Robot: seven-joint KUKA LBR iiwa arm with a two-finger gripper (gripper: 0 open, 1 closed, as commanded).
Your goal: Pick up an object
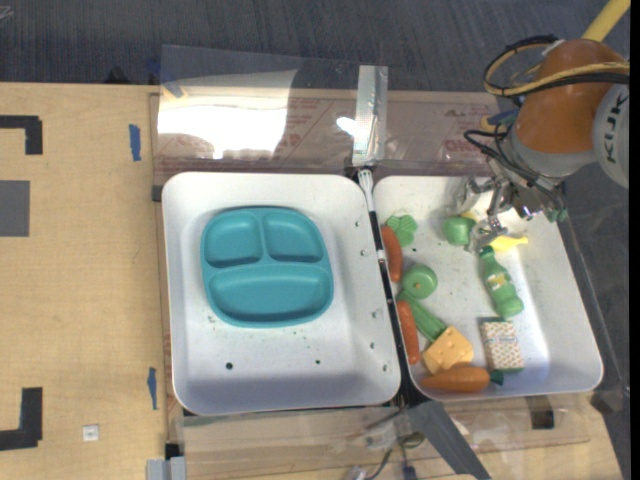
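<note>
Pincer (493,218) low in the right bin's (580,353) far corner, grip state unclear. Best centre squarely over the yellow piece (511,240), clear of the green cylinder (459,230).

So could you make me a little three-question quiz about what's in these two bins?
1. True or false: the teal divided plate lies in the left bin.
2. Which sits nearest the gripper?
A. the cheese wedge
B. the small green piece
C. the patterned packet
3. Fill in: the toy food lies in the ____ bin.

Key: 1 true; 2 B; 3 right.
</note>
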